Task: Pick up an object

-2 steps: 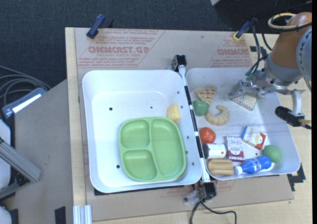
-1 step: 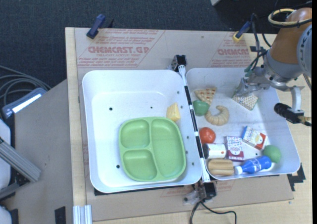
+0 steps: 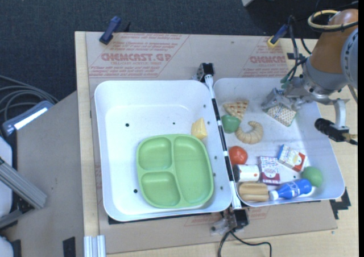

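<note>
While the grey two-finger gripper (image 3: 282, 101) sits low in the right white bin (image 3: 334, 162), its spread fingers straddle a flat checkered packet (image 3: 282, 115).
Contact unclear, possibly touching; packet lies at the bin's back, just right of the tan croissant (image 3: 251, 132).

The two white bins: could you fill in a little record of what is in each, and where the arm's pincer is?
left bin: green divided tray; yellow wedge, cheese-like, beside the tray's far corner
right bin: waffle, green piece, croissant, tomato, small cartons, hot dog, blue bottle, green ball, patterned packet
pincer: over the right bin's far part, right at the patterned packet
holding anything: cannot tell
</note>
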Robot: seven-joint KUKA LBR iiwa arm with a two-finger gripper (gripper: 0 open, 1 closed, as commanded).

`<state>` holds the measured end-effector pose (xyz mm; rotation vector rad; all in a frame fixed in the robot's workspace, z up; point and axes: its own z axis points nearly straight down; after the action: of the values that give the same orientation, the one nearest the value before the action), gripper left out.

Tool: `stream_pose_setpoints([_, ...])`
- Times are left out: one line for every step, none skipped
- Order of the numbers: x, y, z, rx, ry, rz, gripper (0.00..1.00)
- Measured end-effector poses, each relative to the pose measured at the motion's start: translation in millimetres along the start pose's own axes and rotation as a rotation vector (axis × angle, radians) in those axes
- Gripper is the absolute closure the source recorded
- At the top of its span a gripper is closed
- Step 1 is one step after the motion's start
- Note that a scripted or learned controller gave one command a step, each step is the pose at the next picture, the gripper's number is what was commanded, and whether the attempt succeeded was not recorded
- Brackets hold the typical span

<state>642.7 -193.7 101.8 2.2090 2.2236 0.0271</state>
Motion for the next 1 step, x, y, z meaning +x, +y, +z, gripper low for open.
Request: stream_pose_setpoints([0.1,1.0,-10.6,-0.004,-0.002,-0.001,1.00])
